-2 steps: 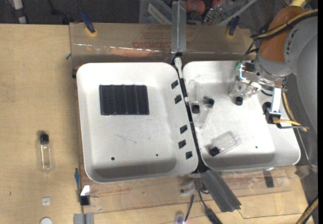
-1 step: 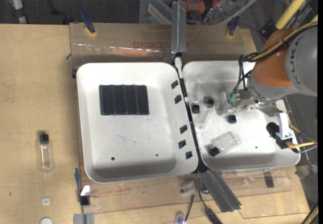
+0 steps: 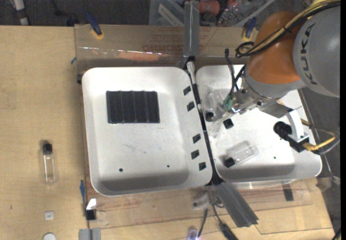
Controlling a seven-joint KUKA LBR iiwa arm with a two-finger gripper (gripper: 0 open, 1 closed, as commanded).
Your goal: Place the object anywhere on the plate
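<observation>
My gripper [image 3: 223, 108] low in the right bin's [image 3: 308, 166] far-left corner, I cannot tell its opening, clear vial [image 3: 240, 154] lying nearer in that bin, black ridged plate [image 3: 133, 107] in left bin [image 3: 135, 179].

The grey arm [image 3: 319, 44] bears the brand name "KUKA" in dark letters, partly cut off.

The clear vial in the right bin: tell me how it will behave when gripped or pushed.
The vial looks like thin clear plastic with a dark cap, so probably light and slick. It lies on its side on the smooth right bin floor, so a push would likely roll or skid it. Its clarity may make it hard to locate.
</observation>
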